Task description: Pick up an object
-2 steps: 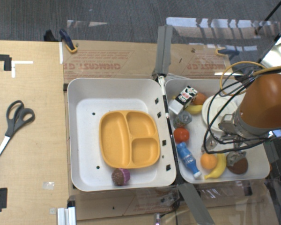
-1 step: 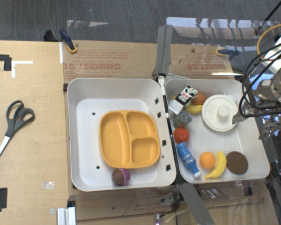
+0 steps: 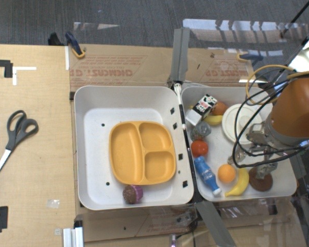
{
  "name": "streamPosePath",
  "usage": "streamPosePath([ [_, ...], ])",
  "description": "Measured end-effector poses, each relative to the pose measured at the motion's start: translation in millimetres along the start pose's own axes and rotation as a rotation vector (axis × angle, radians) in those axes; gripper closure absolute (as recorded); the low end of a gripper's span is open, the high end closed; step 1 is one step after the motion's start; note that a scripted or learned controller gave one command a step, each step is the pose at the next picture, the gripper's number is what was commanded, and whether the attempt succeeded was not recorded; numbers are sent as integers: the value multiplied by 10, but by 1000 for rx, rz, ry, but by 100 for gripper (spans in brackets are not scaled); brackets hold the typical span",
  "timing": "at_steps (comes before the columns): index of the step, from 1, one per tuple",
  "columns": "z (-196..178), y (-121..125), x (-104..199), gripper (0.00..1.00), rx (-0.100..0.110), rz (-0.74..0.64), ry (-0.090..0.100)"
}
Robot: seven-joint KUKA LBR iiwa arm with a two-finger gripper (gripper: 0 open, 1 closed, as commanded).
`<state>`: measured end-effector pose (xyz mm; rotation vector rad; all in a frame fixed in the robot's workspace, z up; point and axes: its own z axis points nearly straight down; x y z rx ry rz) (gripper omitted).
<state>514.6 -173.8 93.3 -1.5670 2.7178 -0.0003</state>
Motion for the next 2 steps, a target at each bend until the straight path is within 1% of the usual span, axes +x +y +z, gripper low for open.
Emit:
streamPosePath([
  [1,-1793,-632,-680,0,2,190,-1],
  [2,-528,-877,-1233,0,22,346,-12],
])
